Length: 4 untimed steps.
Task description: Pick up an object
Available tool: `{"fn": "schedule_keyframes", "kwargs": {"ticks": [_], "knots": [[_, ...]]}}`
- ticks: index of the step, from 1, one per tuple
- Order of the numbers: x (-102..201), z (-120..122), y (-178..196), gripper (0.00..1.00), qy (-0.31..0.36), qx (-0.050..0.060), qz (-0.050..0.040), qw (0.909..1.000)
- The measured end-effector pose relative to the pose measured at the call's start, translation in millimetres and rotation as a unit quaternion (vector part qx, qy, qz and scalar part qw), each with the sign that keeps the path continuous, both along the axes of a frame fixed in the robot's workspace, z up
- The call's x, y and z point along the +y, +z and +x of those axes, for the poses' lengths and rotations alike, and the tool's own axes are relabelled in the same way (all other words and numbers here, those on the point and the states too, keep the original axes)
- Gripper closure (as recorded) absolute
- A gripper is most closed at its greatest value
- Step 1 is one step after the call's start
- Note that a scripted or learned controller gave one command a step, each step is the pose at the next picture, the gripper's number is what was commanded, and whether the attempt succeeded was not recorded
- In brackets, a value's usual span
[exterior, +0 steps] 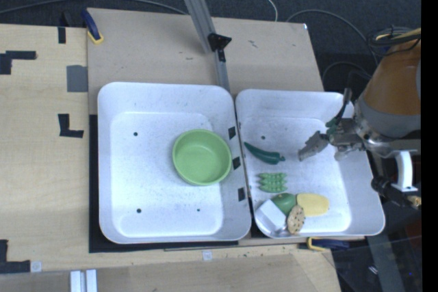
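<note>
Grey tool point(313, 145), tips blurred

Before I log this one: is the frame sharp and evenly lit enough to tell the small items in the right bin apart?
Camera view: light is even, soft shadows only, no strong glare on the white bins. The bowl and dark green pepper read clearly. The pile at the right bin's near edge is soft and overlapping, hard to separate. The gripper is slightly blurred.

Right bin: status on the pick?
Pincer over right bin, nothing between fingers. Nearest item: dark green pepper, lying just left of it. Pea pods and pile at near edge untouched. Path unobstructed.
</note>
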State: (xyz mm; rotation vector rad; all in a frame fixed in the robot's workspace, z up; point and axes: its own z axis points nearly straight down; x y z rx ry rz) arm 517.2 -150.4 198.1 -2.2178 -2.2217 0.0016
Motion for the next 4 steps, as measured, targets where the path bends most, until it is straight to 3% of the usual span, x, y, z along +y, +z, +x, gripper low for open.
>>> {"fn": "schedule_keyframes", "kwargs": {"ticks": [1,2,3,4], "knots": [[-0.1,0.0,0.1,0.00,0.000,0.000,-0.0001,1.0000],[-3.9,-2.6,-63.4,0.00,-0.001,0.003,0.0002,1.0000],[-3.8,-2.5,-110.2,0.00,0.000,-0.001,-0.0014,1.0000],[-2.9,-2.5,-98.9,1.00,0.000,0.000,-0.0002,1.0000]]}}
